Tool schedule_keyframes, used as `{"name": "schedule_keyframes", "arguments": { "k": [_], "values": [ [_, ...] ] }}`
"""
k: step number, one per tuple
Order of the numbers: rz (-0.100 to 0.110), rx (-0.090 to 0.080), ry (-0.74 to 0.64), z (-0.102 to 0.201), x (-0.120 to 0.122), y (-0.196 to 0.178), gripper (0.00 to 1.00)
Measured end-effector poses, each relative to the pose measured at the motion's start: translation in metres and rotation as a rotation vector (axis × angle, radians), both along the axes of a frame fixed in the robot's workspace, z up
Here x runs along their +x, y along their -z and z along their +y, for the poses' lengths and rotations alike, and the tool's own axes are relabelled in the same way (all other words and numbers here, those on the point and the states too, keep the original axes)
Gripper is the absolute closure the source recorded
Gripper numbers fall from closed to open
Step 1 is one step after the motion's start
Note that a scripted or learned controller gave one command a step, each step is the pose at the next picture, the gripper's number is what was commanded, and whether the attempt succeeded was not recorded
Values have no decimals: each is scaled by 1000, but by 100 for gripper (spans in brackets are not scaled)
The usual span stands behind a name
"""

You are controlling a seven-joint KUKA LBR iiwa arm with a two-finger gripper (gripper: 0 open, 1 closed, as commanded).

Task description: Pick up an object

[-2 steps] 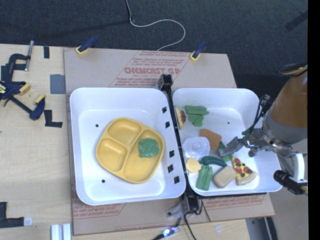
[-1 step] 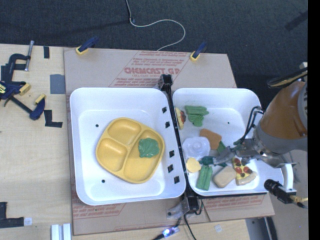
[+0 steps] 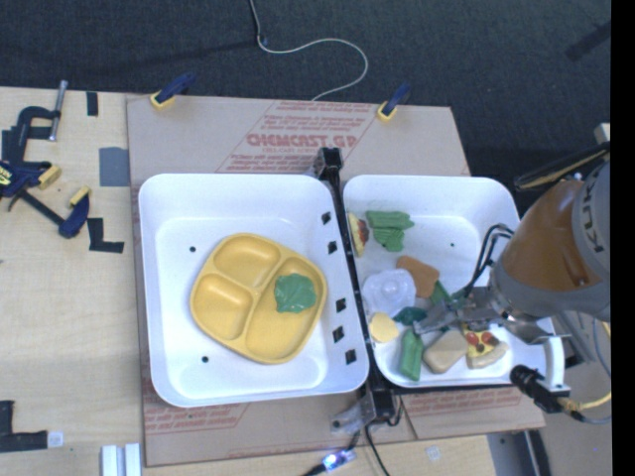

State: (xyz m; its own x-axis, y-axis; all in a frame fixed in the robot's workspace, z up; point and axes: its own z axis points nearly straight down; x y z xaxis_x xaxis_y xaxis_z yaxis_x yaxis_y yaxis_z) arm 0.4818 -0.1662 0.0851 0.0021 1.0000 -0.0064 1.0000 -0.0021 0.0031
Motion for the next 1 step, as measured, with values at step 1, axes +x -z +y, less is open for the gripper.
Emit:
{"name": "schedule_keyframes", "arguments": {
  "k": [1],
  "values": [
    [-6,-3,1,-1,2,-13,100]
  ]
}}
